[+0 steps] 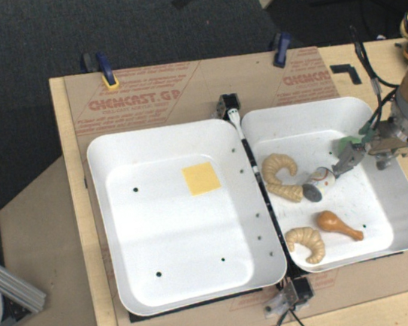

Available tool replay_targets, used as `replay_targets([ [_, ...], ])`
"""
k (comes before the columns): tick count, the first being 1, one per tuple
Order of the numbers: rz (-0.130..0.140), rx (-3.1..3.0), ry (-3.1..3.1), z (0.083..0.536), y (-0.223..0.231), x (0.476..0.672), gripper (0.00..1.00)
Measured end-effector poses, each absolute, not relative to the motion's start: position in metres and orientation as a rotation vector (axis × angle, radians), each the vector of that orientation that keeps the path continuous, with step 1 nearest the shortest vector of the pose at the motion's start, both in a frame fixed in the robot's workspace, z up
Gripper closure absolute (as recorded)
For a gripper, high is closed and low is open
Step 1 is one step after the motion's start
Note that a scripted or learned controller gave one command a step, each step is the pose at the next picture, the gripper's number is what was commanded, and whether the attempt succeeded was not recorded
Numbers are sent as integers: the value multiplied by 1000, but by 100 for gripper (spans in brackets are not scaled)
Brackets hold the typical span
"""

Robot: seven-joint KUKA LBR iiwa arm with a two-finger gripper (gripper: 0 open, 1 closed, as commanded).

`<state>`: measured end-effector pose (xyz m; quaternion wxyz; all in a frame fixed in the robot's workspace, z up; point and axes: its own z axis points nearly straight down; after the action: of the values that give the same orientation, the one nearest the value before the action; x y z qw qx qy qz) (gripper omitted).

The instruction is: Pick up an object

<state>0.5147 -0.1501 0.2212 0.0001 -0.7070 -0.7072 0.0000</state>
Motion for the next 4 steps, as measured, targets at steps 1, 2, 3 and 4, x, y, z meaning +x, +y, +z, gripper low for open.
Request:
replay_targets([
  [1, 2, -2221, -2217, 79, -144, 510, 0],
  [2, -12, -2216, -2237, 86, -92, 629, 0],
  [3, -1, -2222, -2224, 85, -92, 627, 0],
  [4, 3, -2221, -2218, 85, -103, 618, 0],
])
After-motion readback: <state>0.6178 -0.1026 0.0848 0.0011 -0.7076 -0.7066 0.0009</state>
